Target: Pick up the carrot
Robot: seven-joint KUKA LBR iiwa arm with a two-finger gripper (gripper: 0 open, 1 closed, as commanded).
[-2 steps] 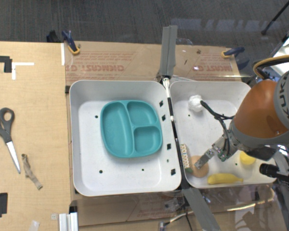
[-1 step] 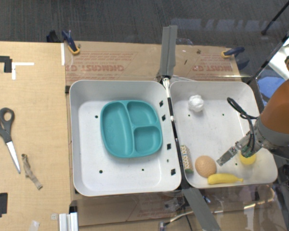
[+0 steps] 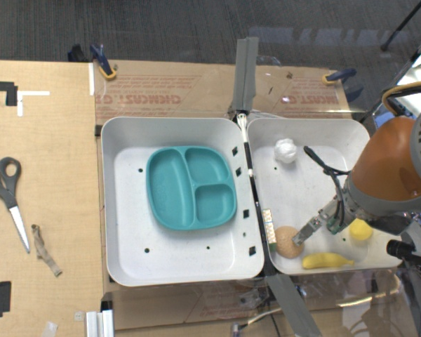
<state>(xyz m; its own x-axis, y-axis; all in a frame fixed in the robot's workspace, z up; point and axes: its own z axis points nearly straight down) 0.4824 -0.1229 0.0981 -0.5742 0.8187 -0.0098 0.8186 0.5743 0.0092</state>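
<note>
My gripper (image 3: 310, 230) hangs low over the front of the right bin (image 3: 305, 188), its tip just right of a tan round object (image 3: 288, 242) and close to touching it. A small green piece (image 3: 333, 223) sits up at the gripper's body. A yellow banana-shaped item (image 3: 327, 260) lies at the bin's front wall, just below the gripper. A yellow round piece (image 3: 361, 230) lies to the gripper's right. The arm's orange band (image 3: 389, 163) and wrist cover the right side of this bin.
A white ball (image 3: 285, 149) rests at the back of the right bin. The left bin (image 3: 119, 209) holds a teal divided plate (image 3: 192, 187). Scissors (image 3: 10, 195) lie on the bench at far left. A black cable (image 3: 323, 161) crosses the right bin.
</note>
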